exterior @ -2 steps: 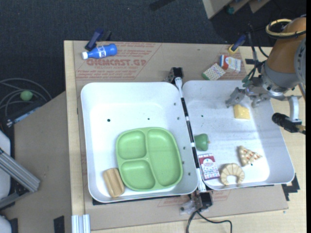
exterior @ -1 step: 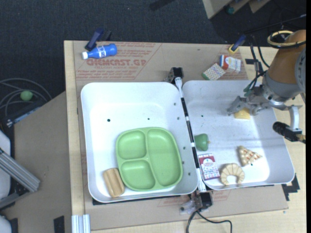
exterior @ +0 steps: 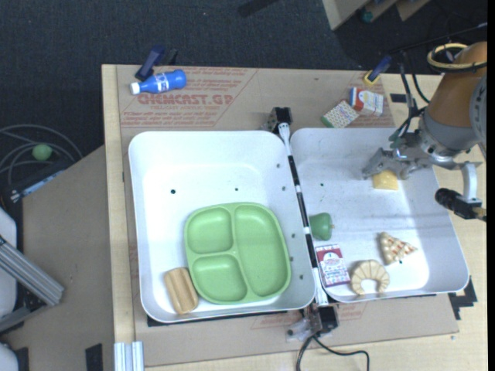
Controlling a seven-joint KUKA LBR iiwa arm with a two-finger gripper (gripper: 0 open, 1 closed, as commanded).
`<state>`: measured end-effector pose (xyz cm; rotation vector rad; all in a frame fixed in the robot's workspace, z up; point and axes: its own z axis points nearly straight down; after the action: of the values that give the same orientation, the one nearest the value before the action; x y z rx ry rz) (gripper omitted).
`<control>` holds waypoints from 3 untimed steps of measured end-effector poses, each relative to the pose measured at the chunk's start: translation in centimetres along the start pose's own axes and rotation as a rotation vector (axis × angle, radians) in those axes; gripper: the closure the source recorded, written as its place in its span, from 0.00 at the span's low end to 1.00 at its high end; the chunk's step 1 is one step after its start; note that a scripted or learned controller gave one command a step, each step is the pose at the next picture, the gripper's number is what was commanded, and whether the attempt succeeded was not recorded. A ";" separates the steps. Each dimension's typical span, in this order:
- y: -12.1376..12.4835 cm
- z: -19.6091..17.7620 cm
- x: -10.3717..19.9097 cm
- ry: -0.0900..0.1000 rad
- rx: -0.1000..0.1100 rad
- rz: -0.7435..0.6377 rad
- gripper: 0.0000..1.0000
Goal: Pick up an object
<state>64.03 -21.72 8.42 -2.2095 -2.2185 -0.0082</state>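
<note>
From the camera view, two shallow white bins sit side by side on the table. The left bin holds a green divided plate with three compartments, and a tan bread-like piece lies just beside the plate's lower left corner. The right bin holds a small green round item near the divider, a red and white card below it, a croissant just beside the card, a tan patterned wedge near the croissant, and a yellow block toward the far side.

The yellow block is small and pale, wedge-like (its exact shape is hard to tell).

The arm, grey with its orange band, reaches in from the right, and the gripper hangs low over the far part of the right bin, just above the yellow block. Its fingers look spread apart, with nothing visibly between them.
</note>
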 end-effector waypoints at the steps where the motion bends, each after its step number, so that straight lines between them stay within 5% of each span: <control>1: 0.4 0.0 0.0 0.000 0.000 -0.001 0.00; 3: -0.8 -0.1 1.1 -0.011 -0.003 0.003 0.00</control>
<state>63.25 -20.64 8.50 -2.2197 -2.2220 0.0004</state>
